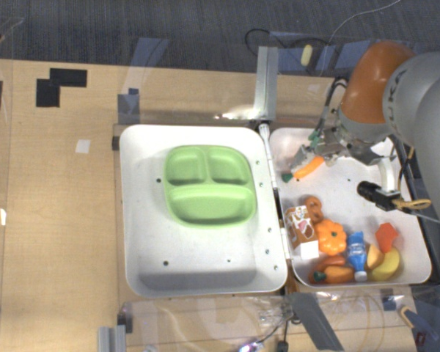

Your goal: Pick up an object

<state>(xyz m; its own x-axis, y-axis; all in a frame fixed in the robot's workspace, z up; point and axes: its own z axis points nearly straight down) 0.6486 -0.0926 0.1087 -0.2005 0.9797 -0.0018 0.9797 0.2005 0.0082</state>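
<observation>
Now my gripper is down in the bin, the carrot just beside its tip. Whether it is open or closed, I cannot tell.

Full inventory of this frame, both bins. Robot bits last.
left bin: 1, white, centre of bench
divided plate: 1, green, in left bin
right bin: 1, white, beside left bin
carrot: 1, orange, right bin's far end
snack box: 1, red and white, right bin's near half
round fruit: 1, orange, beside snack box
bottle: 1, blue, near end
banana: 1, yellow, near corner
arm: 1, grey with orange band, from right
claw: 1, just above carrot
</observation>
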